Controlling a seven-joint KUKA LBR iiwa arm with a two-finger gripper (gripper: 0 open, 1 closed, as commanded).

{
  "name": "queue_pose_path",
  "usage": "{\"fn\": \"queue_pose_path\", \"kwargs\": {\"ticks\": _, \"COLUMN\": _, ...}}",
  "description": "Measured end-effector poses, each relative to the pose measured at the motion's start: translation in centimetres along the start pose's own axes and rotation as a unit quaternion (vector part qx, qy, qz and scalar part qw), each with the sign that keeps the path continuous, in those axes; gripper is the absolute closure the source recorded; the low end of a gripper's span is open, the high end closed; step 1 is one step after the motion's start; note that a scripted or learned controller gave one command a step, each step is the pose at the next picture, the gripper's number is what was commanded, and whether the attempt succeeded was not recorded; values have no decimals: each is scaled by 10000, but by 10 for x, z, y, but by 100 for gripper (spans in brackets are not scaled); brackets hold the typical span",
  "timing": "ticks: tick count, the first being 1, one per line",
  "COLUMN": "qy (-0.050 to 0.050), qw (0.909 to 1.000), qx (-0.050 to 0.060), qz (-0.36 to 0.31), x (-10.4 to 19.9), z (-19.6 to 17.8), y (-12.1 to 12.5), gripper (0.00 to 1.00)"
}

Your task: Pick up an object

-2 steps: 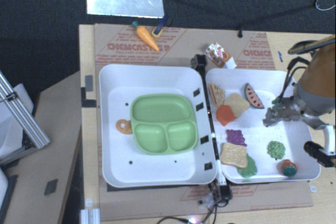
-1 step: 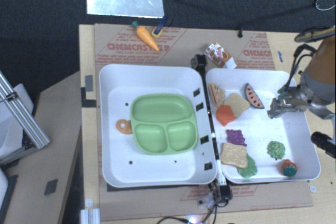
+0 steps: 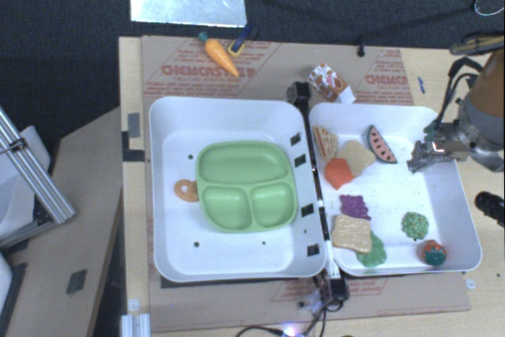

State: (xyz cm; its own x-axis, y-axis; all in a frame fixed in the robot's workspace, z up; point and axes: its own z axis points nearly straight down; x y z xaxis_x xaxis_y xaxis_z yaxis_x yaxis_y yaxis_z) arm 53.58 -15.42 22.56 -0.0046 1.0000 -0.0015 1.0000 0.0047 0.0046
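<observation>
Camera view: tool [image 3: 424,155] hangs over the right bin's [image 3: 465,233] right side, finger state impossible to tell, holding nothing visible. Watermelon slice [image 3: 382,144] lies near, left of it; broccoli [image 3: 415,225] below.

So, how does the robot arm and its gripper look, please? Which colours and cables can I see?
The arm is grey, with an orange band above the wrist at the right edge. Thin dark cables loop along its side. The gripper at its tip is small, dark grey metal, with a pale patch on its body.
</observation>
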Motion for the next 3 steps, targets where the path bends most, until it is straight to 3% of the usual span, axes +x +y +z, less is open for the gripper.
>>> {"fn": "queue_pose_path", "kwargs": {"ticks": 1, "qy": 9, "qw": 10000, "qx": 0, "qz": -21, "x": 34, "z": -4, "y": 34, "gripper": 100}}
{"fn": "queue_pose_path", "kwargs": {"ticks": 2, "qy": 12, "qw": 10000, "qx": -6, "qz": -27, "x": 73, "z": -5, "y": 83, "gripper": 100}}
{"fn": "queue_pose_path", "kwargs": {"ticks": 3, "qy": 5, "qw": 10000, "qx": 5, "qz": -11, "x": 86, "z": 5, "y": 100, "gripper": 100}}
